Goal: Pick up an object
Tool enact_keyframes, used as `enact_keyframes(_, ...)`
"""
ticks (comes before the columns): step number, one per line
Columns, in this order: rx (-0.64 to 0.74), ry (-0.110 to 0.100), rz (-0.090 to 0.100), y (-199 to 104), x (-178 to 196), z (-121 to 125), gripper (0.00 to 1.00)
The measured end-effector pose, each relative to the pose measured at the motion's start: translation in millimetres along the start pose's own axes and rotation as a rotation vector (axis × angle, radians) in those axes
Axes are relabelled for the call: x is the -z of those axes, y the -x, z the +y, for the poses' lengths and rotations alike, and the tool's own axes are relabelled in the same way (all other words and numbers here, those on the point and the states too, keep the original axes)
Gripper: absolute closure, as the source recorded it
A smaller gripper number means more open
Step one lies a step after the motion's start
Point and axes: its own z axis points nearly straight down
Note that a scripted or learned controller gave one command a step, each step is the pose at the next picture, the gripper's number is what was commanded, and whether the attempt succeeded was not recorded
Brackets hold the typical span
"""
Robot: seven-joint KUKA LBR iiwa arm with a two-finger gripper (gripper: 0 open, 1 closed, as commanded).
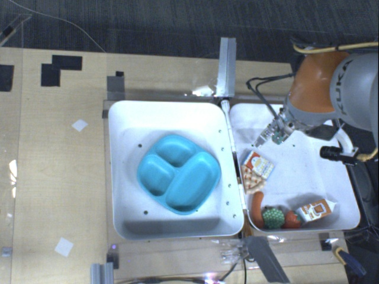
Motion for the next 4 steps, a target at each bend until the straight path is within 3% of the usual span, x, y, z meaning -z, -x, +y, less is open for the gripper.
enact_keyframes(1, 0.000, 0.000, 0.000, -0.1, -0.2, 0.0, 0.00)
enact_keyframes(2, -0.360, -0.027, 0.020, 35.3, -25.5, 14.4, 0.00)
enact_keyframes(3, -0.215, -0.027, 0.024, 47.0, 47.5, 25.3, 0.00)
enact_keyframes(4, -0.141, -0.028, 0.029, -5.0, 24.4, -29.0, 0.00)
